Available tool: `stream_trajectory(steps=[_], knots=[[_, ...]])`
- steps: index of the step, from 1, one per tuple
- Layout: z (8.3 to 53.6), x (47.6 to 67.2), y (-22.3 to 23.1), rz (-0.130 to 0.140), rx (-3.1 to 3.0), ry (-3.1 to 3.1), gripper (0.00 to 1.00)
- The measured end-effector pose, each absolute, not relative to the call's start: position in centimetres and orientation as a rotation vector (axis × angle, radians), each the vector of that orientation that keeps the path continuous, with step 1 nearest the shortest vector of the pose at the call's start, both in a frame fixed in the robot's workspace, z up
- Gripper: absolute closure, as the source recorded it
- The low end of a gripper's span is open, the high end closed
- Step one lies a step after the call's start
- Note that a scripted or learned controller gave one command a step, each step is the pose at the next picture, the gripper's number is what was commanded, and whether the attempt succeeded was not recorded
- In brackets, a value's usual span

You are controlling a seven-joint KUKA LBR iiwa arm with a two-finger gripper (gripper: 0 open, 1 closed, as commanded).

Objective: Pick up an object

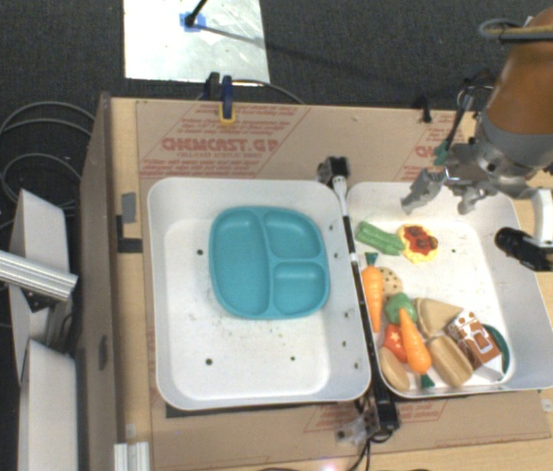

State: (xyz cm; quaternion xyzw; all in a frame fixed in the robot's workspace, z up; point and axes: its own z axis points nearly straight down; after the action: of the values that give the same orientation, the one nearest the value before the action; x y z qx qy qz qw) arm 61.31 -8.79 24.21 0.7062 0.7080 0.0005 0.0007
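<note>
— At the near corner of my right-hand shallow white plastic bin (536, 356), what lies there?

— A heap of toy food: two orange plastic carrots (409, 341), tan bread-shaped pieces (443, 341) and a small brown-and-white block (473, 332), all touching.

— And further in?

— A green pod-shaped toy (378, 235) just beside a yellow flat round piece with a red centre (419, 243), near the divider.

— The left bin?

— The left white bin (183, 361) holds a teal plastic plate with three compartments (269, 262), lying flat.

— Your claw?

— My two-finger metal gripper (448, 189) hangs over the far edge of the right bin, above the yellow piece and apart from it. The fingers are spread, nothing between them.

— Beyond?

— Brown cardboard (218, 145), then a silver sheet (198, 27).
</note>
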Motion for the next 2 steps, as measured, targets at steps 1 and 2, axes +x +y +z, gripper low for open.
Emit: stream_trajectory(steps=[1, 2], knots=[[12.5, 52.6, -10.8, -0.014, 2.235, 2.226, 0.00], [8.9, 51.3, -10.8, 0.017, 2.205, 2.207, 0.00]])
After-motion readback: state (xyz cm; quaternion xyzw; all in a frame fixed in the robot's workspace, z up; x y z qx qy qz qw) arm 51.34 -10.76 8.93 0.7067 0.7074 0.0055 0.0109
